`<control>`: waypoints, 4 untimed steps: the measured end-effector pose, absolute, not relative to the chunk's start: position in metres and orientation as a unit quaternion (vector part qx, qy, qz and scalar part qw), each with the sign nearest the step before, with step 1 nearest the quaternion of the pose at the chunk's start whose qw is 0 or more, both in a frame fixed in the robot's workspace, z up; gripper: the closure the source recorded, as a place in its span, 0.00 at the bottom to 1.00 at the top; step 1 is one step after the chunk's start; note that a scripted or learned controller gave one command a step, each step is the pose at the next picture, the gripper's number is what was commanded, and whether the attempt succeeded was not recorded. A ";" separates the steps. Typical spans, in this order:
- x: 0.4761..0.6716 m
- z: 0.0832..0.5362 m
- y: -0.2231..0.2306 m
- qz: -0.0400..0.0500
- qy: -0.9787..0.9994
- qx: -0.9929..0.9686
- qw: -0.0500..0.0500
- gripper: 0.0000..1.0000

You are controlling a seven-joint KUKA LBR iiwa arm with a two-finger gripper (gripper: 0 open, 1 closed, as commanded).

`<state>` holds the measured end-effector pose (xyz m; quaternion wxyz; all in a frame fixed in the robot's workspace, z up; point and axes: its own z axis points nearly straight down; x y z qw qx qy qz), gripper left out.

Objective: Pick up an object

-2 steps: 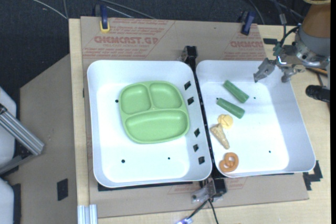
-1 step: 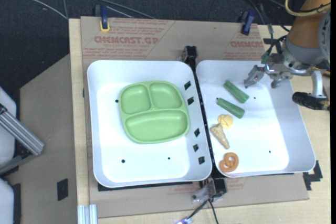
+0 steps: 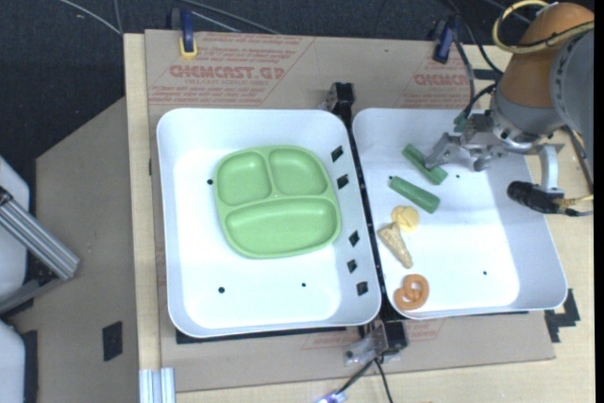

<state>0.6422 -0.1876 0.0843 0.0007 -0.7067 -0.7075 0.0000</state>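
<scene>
Closest to you, along the bottom of the frame, ran the front edge of the brown bench (image 3: 236, 359), with both white bins sitting on it.

At the left of the frame you had the left bin (image 3: 189, 297), and in its middle a light green divided plate (image 3: 276, 201) lay flat, two small compartments toward the top of the frame and one long one below them.

Moving right past the black divider between the bins, you came to the right bin (image 3: 491, 241), where the loose objects lay along its left side. Lowest in the frame was an orange ring (image 3: 411, 292). Just above it lay a tan cone with a yellow top (image 3: 399, 245). Above that was a green block (image 3: 415, 194), lying at a slant. A second green block (image 3: 425, 158) lay higher still, near the bin's upper part.

Right beside that second block, on its right, the gripper (image 3: 451, 151) was down low in the bin. You could not tell whether it was open or closed, nor whether it touched the block.

At the far right, the grey arm with its orange band (image 3: 543, 61) reached in from the upper right of the frame.
</scene>
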 end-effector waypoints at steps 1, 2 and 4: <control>0.645 0.100 -0.188 -0.002 -0.708 -0.706 -0.003 1.00; 0.647 0.162 -0.196 -0.002 -0.707 -0.707 -0.004 1.00; 0.649 0.263 -0.203 -0.002 -0.708 -0.707 -0.004 1.00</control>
